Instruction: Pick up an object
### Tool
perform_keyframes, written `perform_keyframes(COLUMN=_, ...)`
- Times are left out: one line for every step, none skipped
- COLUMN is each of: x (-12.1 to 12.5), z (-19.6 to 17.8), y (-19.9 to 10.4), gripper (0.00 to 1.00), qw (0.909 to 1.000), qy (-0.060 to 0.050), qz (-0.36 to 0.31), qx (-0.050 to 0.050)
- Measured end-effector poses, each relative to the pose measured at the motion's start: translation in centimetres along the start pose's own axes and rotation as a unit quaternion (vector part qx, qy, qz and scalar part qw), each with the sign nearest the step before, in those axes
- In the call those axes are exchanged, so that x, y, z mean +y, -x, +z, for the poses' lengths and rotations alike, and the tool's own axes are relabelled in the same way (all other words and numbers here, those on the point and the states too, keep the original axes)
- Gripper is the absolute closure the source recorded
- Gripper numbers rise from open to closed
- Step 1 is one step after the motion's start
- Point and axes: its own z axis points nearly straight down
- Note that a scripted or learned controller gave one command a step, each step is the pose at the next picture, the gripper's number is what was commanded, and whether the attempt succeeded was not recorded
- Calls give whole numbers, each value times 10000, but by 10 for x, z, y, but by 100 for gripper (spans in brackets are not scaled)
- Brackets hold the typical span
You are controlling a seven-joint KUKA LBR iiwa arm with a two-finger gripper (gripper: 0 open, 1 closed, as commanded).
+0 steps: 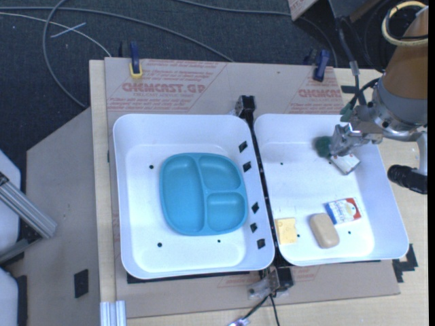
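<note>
Nearest the camera in the camera view, along the near wall of the right bin (380, 253), lie 3 small things in a row: a yellow block (286, 230), a tan oval piece (324, 230) just right of it, and a blue, white and red packet (342, 211) just beyond and right of the oval piece. Left of that bin, the left bin (129, 182) holds 1 blue divided plate (203, 193).

Toward the right bin's far half, the gripper (343, 156) hangs low over the floor, the arm (406, 73) entering from the right. A dark green object (322, 145) sits touching or just beside the gripper on its left; whether it is between the fingers I cannot tell, nor how far they are parted.

Judged from this, the green object is the likeliest target, lying left of the gripper, while the 3 near pieces sit well apart, toward the camera.
</note>
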Motion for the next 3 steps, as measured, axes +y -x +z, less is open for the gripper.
perform_keyframes(x=-13, z=-2, y=-58, gripper=100, qw=10000, qy=-46, qz=-22, qx=23)
perform_keyframes(x=-25, z=17, y=-109, gripper=100, qw=10000, qy=-59, qz=-19, qx=21)
perform_keyframes(x=-36, z=32, y=-157, gripper=100, qw=10000, qy=-59, qz=-14, qx=19)
